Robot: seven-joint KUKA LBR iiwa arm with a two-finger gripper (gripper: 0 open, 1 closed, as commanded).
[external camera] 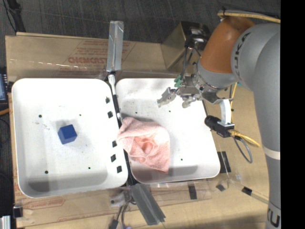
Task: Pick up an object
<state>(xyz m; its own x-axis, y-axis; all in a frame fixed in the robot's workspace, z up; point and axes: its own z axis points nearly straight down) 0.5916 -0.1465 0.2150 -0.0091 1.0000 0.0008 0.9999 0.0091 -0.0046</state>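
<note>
The gripper [176,98] hangs over the far part of the right bin [200,147], close to that bin's back wall. Its two fingers [165,96] stand apart, and nothing shows between them. The grey arm [257,56] comes in from the right side of the view, with its orange band [221,46] just above the wrist.

Two things lie in the bins. A pink cloth [145,144] sits crumpled in the right bin, in the lower left part as the camera sees it. Its left edge is pressed up against the wall shared with the left bin [28,109]. The cloth lies below and to the left of the gripper in the view and is apart from it, with bare white bin floor between them. A blue cube [67,133] rests on the floor of the left bin, a little left of that bin's middle. It stands alone and is well apart from the gripper and the cloth.

Both bins sit side by side on the desk [238,175], whose brown surface shows to the right of the right bin.
</note>
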